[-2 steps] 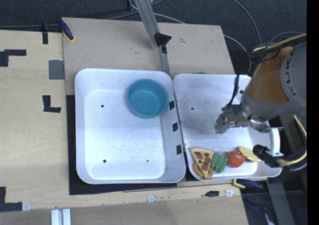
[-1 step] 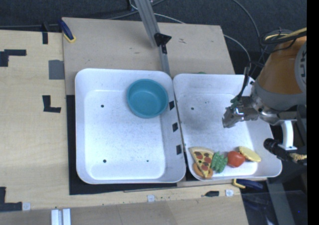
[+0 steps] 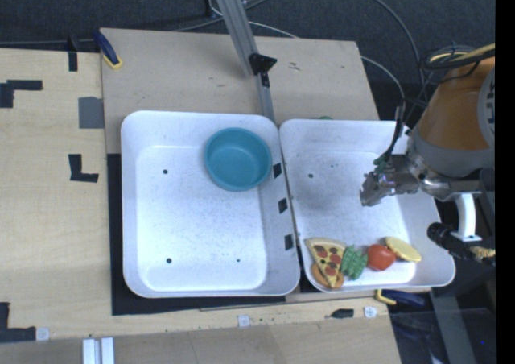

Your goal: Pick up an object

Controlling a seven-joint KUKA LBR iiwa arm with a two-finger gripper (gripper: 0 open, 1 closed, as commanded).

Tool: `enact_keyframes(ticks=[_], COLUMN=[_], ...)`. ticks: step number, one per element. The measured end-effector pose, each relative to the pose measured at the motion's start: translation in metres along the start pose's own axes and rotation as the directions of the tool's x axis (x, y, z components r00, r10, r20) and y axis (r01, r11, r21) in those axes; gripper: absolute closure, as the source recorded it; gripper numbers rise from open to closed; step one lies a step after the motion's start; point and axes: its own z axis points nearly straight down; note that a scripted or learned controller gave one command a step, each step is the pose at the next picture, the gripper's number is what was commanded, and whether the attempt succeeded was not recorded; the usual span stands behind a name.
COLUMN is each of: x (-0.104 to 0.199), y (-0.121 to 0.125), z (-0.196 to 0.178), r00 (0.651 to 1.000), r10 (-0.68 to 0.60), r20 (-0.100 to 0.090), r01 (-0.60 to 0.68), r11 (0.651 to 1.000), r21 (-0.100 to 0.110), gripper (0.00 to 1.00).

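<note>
Camera view: worktop carries two shallow white bins side by side. Left bin has a blue bowl upright near its far right corner, close to the divider between the bins.

Right bin — toys bunched along the near edge: pizza slice at the near-left corner, a green leafy piece touching its right side, a red tomato-like piece just beside that, a yellow piece touching the red one on the right.

Arm comes in from the right, orange band above the wrist, grey body. Claw sits over the right-middle of the right bin, above bare floor, well apart from the toy row and from the bowl. Claw is dark and seen at a slant — cannot tell if it is open or closed. Nothing visible in it.

Cables loop over the dark floor at the far side. A grey pole slants down to the gap between the bins. Blue-yellow clamp at the worktop's far left corner.
</note>
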Motion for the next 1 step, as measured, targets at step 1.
enact_keyframes(ticks=[1], x=[0.0485], y=[0.0284], z=[-0.0099], r00=[1.000], r10=[-0.005], r20=[-0.001], r01=[0.005], r11=[1.000], r21=[-0.001], gripper=[1.00])
